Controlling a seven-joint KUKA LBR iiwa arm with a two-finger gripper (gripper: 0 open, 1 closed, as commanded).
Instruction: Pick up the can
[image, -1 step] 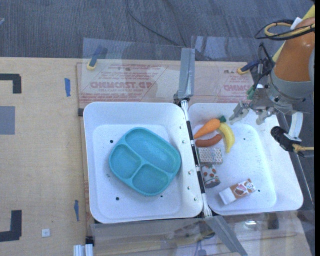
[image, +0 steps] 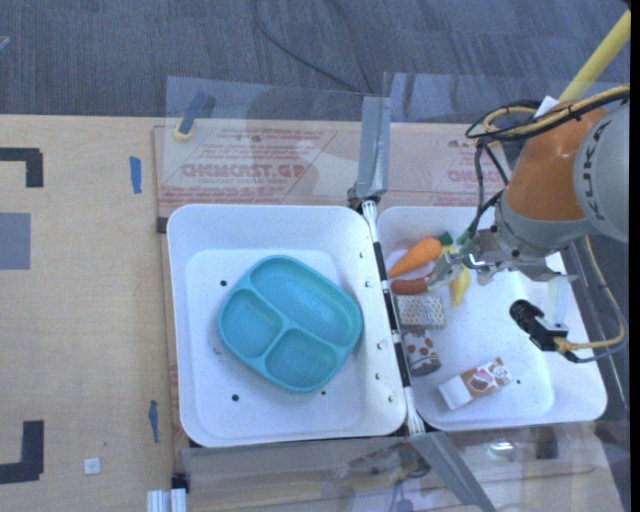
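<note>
The can (image: 423, 353) is a small cylinder with a white and red label, lying against the left wall of the right bin (image: 580, 395), near the front. My gripper (image: 453, 264) hangs over the back left part of that bin, beside the green top of a carrot (image: 416, 255). It is well behind the can and apart from it. Nothing shows in its grasp.
A red sausage (image: 410, 286) and a grey speckled packet (image: 421, 312) lie between the carrot and the can. A yellow piece (image: 460, 287) sits under the gripper. A white carton (image: 475, 384) lies right of the can. The left bin (image: 190, 300) holds a blue divided plate (image: 290, 322).
</note>
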